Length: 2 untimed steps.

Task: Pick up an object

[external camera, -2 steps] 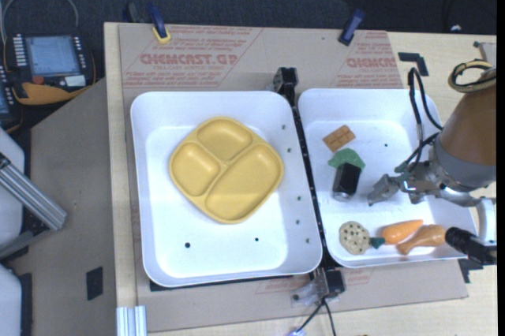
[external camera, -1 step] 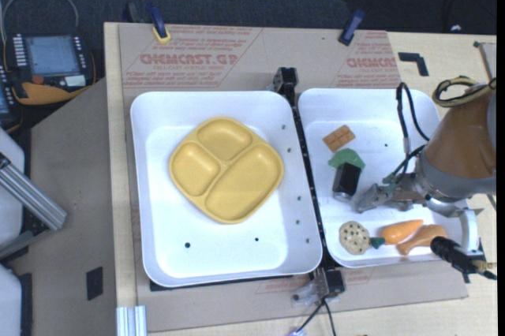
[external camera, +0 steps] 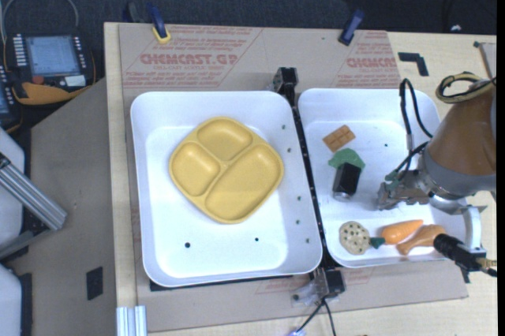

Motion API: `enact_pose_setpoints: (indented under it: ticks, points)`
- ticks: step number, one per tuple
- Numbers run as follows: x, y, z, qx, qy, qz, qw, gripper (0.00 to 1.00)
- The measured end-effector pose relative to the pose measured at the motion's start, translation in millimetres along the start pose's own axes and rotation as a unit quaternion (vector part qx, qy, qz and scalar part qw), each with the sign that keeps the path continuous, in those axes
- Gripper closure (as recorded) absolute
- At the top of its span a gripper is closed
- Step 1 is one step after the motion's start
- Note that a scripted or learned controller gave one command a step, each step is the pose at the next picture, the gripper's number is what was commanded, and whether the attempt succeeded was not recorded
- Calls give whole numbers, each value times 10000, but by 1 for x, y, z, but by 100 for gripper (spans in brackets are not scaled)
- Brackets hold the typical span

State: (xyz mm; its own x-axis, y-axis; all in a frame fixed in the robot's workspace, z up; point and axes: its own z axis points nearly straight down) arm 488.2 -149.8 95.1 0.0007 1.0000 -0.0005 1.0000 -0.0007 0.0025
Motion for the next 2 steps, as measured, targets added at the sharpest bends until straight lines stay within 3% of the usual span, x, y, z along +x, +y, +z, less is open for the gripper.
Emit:
enact_pose_setpoints:
  ticks: [2]
  points:
    - [9, 10, -111, 4, -2, -8, 10000, 100]
